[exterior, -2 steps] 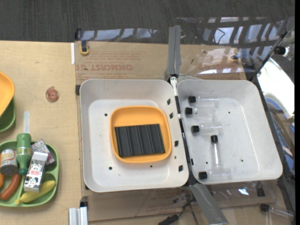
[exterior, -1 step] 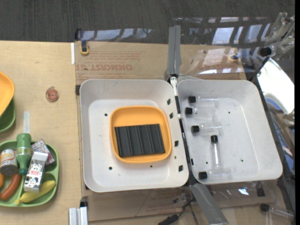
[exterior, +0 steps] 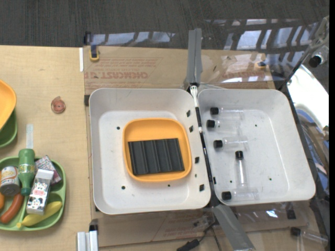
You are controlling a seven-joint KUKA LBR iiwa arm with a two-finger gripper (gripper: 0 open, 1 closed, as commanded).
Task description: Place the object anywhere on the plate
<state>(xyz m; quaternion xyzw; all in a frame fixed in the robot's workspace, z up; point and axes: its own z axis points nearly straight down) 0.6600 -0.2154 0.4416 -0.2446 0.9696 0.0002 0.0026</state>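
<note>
An orange plate with rounded corners sits in the middle of the left white bin. A black ribbed rectangular object lies flat on the plate, covering most of its centre and lower half. In the right white bin lie several clear vials with black caps, among them one near the top left, one standing lengthwise in the middle and one at the bottom left.
On the wooden bench to the left stand a green tray of toy food and bottles, an orange bowl over a green one, and a small pink disc. Cardboard lies under the bins.
</note>
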